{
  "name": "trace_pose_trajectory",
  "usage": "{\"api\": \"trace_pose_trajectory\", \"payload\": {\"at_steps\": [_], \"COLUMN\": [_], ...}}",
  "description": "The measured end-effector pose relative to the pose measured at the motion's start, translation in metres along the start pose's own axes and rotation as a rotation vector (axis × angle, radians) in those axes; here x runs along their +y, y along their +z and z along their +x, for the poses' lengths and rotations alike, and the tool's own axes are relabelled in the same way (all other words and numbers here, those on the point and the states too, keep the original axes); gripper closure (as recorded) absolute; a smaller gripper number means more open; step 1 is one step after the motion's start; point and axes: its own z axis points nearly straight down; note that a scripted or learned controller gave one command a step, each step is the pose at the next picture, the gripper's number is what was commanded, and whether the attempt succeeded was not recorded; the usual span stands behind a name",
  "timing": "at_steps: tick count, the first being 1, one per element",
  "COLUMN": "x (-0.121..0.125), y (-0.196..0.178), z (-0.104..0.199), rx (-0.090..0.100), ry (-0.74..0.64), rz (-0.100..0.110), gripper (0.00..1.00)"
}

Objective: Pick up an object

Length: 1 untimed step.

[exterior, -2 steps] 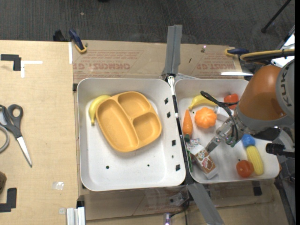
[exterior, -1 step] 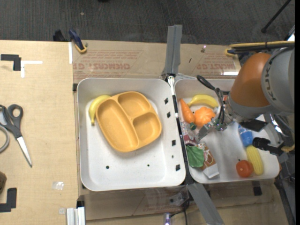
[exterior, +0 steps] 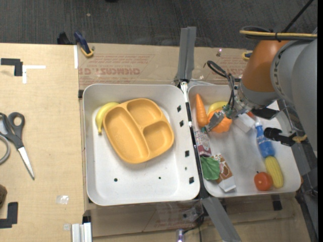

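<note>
End effector [exterior: 220,119] sits low over an orange fruit [exterior: 222,125], partly covering it; its grip state is unreadable.

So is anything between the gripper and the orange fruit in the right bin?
Nothing visible does. The gripper is right at the orange fruit, at its upper left side. The carrot lies close on the left and a yellow fruit just behind, both beside the gripper, not under it.
</note>
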Motion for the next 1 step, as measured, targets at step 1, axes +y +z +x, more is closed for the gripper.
{"api": "trace_pose_trajectory", "payload": {"at_steps": [1], "x": [0.0009], "y": [-0.0098], "z": [-0.0001], "rx": [-0.003], "ry": [-0.004], "rz": [0.0], "gripper": [1.0]}}
